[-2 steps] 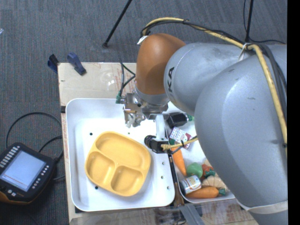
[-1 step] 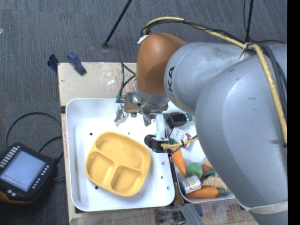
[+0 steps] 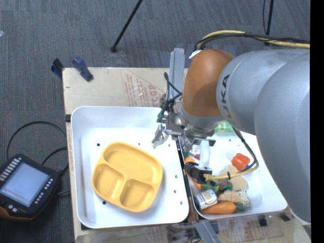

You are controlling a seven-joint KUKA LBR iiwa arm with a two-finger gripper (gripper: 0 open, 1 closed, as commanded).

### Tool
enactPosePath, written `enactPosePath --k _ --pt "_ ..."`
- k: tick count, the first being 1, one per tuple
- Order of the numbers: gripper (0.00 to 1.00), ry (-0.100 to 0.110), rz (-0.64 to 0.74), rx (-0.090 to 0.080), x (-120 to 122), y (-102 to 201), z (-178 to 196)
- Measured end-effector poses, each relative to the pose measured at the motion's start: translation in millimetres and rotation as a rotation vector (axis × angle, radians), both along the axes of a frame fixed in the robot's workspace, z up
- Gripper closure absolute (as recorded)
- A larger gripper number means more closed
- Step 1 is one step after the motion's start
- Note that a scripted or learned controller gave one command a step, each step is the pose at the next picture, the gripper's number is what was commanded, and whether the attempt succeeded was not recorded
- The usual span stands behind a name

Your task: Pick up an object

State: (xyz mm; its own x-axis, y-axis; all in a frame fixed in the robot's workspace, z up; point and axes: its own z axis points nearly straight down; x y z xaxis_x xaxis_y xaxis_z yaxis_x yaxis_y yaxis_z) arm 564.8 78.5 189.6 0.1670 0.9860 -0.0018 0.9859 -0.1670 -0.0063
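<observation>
A robotics lab: a grey handheld control pendant with a screen (image 3: 23, 186) lies cabled on grey carpet floor (image 3: 45, 29), thin black stand legs (image 3: 129, 19) cross it, and blue clamps (image 3: 82, 69) grip a brown cardboard sheet (image 3: 116, 87).

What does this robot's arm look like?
The arm is thick, rounded and glossy grey, with a domed orange band above the wrist. Black KUKA lettering sits beside the band, and a yellow cable runs along its top.
</observation>
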Motion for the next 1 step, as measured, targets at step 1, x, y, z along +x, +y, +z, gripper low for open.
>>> enactPosePath --k 1 --pt "0.00 0.000 -0.166 -0.001 13.2 -65.4 26.6"
